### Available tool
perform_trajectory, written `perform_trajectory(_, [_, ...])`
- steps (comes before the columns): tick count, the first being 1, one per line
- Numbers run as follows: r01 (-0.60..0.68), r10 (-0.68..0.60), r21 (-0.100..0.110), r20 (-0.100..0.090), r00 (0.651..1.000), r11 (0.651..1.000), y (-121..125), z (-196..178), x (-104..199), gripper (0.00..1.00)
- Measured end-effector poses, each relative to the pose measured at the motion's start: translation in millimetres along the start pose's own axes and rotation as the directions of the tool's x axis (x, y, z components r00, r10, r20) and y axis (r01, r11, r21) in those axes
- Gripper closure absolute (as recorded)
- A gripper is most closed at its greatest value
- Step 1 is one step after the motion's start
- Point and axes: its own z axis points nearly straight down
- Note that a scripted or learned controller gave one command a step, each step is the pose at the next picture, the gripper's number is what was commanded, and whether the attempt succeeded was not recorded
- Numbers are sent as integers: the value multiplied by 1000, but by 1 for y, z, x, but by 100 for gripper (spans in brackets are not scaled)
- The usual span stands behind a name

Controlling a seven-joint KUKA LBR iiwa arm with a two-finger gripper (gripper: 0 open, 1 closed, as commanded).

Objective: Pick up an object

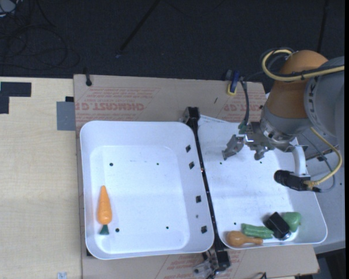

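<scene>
Over right bin [314,225], twelve o'clock area: gripper [246,146] poised, fingers spread wide, nothing held. Objects clustered at six o'clock; toy carrot [104,207] lodged in left bin [134,129].

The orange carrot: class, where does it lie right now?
The orange carrot lies alone in the left bin, near its lower-left corner, green tip toward the front wall.

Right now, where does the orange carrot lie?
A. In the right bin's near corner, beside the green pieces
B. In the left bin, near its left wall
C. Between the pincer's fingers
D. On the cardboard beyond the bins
B: the carrot lies alone in the left bin close to its left wall, far from the pincer above the right bin.
</scene>
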Motion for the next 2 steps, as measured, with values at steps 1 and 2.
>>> perform_trajectory(1, [9,-9,-36,2,1000,999,31,-178,64,0])
perform_trajectory(2, [7,-7,-31,1,1000,999,26,-305,118,0])
